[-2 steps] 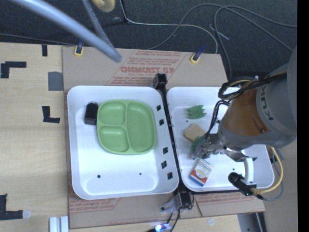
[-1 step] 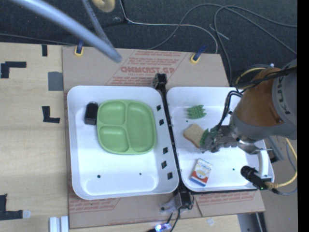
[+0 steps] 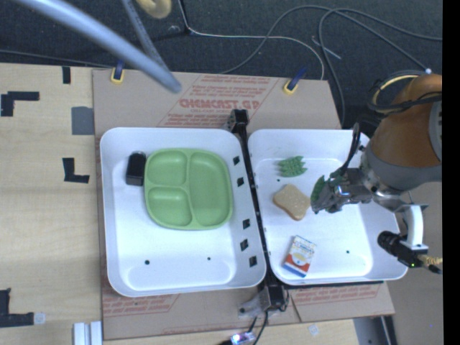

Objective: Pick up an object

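In the right bin [image 3: 359, 261] lie a tan bread-like piece [image 3: 291, 202], a green leafy piece [image 3: 291, 166] behind it, and a small white, orange and blue carton [image 3: 300, 255] near the front. My gripper [image 3: 329, 197] reaches in from the right, low over the bin, just right of the tan piece. A dark green object [image 3: 318, 188] sits right at the gripper's tip, touching or nearly touching it. Whether it is held is unclear from above.
The left bin [image 3: 172, 275] holds a light green divided plate [image 3: 190, 190] and a small black object [image 3: 135, 169] at the plate's left. A black divider with clips [image 3: 248, 192] separates the bins. Cables run behind the bench.
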{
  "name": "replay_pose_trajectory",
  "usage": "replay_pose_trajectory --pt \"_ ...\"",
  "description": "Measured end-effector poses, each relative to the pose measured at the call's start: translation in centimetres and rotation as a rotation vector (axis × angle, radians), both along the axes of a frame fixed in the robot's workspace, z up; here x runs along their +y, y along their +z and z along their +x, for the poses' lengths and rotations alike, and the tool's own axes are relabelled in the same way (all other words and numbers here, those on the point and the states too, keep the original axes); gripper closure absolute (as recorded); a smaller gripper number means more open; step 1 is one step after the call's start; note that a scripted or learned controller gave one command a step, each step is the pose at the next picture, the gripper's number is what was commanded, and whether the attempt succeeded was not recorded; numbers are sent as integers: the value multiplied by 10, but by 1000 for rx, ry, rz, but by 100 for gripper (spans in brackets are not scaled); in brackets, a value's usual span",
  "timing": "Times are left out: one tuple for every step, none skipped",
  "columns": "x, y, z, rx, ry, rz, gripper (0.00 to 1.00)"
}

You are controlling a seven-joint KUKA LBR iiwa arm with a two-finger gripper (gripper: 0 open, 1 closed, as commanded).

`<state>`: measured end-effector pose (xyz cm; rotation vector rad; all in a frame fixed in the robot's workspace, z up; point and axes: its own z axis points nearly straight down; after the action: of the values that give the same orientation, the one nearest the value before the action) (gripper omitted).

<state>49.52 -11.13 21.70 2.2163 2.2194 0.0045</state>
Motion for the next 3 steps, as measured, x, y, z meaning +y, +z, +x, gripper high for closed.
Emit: replay_pose_trajectory --pt "0 53 1 0 0 0 100" --pt "42 34 29 7 4 2 100" --pt "85 36 61 6 5 3 100"
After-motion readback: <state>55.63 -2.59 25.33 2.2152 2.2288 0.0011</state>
